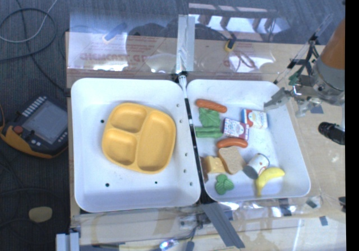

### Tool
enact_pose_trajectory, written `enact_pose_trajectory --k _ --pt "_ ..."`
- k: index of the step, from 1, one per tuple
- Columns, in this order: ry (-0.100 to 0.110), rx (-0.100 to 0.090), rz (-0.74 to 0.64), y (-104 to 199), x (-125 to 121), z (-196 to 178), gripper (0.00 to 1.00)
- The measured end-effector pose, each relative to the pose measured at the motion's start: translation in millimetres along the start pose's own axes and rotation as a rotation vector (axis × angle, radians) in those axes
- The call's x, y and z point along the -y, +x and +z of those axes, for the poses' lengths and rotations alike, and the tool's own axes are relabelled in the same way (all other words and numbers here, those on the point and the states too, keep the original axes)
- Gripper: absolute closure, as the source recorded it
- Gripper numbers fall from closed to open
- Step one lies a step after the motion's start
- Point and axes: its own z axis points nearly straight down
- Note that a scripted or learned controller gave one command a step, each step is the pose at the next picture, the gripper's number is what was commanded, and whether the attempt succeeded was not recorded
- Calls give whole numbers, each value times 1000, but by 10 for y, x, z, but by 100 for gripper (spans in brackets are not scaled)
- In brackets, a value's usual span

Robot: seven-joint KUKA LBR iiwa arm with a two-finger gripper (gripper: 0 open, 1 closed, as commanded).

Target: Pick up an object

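My gripper sits at the right rim of the right bin, near that bin's upper right corner and above the level of its contents. From the fixed overhead camera I cannot tell how my jaws stand. Nothing is visibly held at the gripper; no object is lifted off the bin floor.

Task status: not yet accomplished. No pick is shown. All candidate objects lie in the right bin.

Objects nearest to my gripper:
- A small white carton, just left of and below the gripper.
- A red-and-white packet, beside the carton.

Objects further out:
- An orange sausage along the upper left of the bin.
- A green leafy piece below that sausage.
- A second sausage below the packet.
- A slice of bread touching a cheese block.
- A small tin touching a banana at the lower right.
- A green broccoli piece near the lower rim.

The left bin holds a yellow divided plate, well apart from my gripper.

Remaining steps, in my judgement: move over one object, descend, close on it, lift. The carton is the closest candidate.
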Motion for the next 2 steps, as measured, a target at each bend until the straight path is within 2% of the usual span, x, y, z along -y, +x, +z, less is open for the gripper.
enact_pose_trajectory --k 1,2 --pt "1 0 97 231 -98 309 0" --pt "-19 7 32 519 -273 1151 0"
